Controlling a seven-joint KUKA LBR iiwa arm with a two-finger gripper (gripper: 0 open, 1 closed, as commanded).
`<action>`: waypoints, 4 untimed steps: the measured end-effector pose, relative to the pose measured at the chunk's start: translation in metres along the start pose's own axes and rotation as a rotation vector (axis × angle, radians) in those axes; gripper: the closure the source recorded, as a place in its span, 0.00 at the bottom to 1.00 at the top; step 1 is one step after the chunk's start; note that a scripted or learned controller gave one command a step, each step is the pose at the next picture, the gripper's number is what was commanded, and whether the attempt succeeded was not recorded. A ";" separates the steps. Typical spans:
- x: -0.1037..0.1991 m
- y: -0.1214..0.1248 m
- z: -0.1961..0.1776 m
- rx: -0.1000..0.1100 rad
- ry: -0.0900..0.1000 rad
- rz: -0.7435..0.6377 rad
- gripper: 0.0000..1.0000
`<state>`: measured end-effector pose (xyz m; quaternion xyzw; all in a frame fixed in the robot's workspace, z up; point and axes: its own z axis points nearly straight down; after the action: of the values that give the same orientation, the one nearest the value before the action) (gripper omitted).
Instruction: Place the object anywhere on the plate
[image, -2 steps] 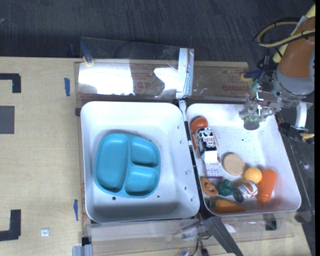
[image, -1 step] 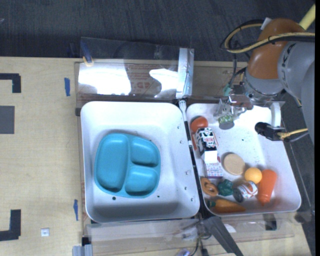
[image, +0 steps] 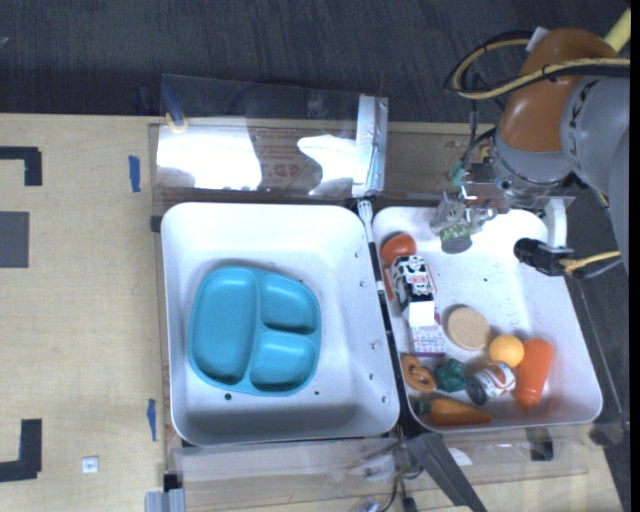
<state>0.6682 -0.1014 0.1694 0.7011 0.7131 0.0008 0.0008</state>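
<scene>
Several small toy foods (image: 470, 355) crowd the right bin, light, stiff and likely slippery, while the end effector (image: 457, 228), grip state unclear, hovers far from the blue plate (image: 255, 328).

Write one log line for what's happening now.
end effector: over right bin, top | plate: bare, left bin | toys: right bin

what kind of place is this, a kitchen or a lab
Most likely a robot lab bench, not a kitchen: a grey arm's gripper hangs over a shallow white bin of toy food, beside another bin holding a blue divided plate.
</scene>
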 end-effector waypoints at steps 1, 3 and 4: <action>0.092 0.000 -0.026 -0.004 0.002 -0.029 1.00; 0.233 -0.003 0.045 0.013 0.000 0.142 1.00; 0.320 0.004 -0.010 -0.005 0.003 -0.143 1.00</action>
<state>0.6666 0.2182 0.1794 0.6483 0.7614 0.0034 0.0014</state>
